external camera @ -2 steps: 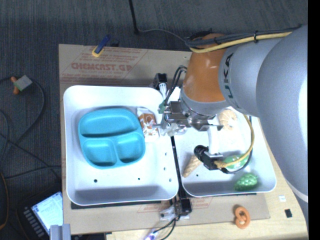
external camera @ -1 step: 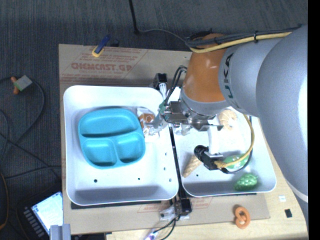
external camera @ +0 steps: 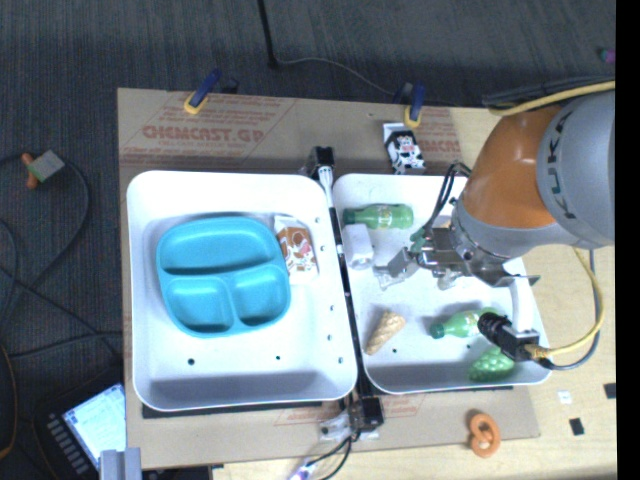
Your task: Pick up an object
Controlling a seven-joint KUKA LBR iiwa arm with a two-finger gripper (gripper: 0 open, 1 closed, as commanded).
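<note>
The pick looks unstarted or only at the approach stage, as far as this view shows. The arm reaches in from the right over the right bin (external camera: 352, 298), and the hand (external camera: 432, 258) hangs above the bin's middle, near the floor. Whether it is spread or pressed together I cannot tell; the metal parts blur together, and nothing is visibly pinched.

All candidate objects lie loose. In the right bin: a green bottle (external camera: 380, 216) near the far wall, a small white item (external camera: 358, 245) just beside it, a tan cone-shaped piece (external camera: 385, 329) toward the near left, a green toy (external camera: 457, 325) below the hand, and a green bumpy object (external camera: 492, 366) in the near right corner. The left bin (external camera: 140, 298) holds a blue divided tray (external camera: 222, 273) and a brown snack packet (external camera: 296, 248) beside it.

Left to do: descend onto 1 object, grip it, and lift it.
</note>
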